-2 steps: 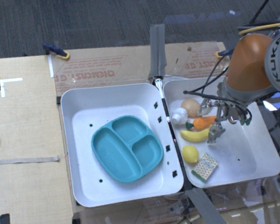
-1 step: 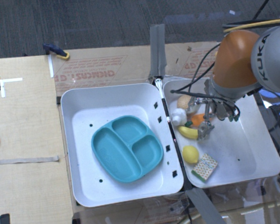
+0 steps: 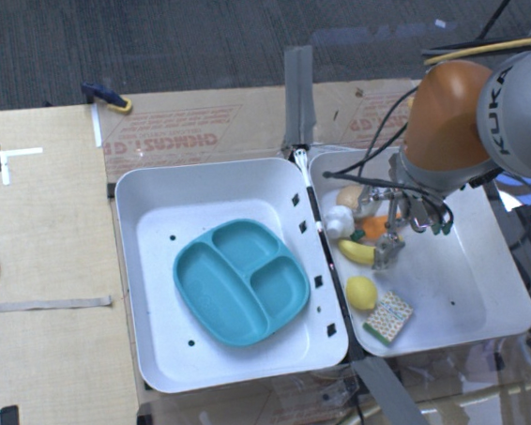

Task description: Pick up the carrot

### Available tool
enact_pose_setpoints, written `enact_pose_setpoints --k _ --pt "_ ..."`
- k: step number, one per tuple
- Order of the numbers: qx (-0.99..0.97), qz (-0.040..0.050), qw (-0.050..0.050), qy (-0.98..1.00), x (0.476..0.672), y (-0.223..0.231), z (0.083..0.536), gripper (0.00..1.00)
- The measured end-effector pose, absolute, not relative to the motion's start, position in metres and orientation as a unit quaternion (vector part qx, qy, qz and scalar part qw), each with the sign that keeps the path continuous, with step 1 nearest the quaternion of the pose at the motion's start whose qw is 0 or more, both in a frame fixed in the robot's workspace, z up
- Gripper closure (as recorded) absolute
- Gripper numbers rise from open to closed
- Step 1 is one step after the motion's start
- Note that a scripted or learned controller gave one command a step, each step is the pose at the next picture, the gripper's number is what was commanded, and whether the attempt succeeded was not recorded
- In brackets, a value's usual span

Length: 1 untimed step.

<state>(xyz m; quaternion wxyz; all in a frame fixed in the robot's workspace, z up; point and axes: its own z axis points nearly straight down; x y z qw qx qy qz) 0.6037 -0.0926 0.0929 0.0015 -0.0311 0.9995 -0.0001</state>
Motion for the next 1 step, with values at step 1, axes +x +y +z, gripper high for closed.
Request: enact_pose_setpoints --k 1 --pt "-0.033 -0.0011 0.005 0.999 0.6057 -0.0918 0.1040 1.00"
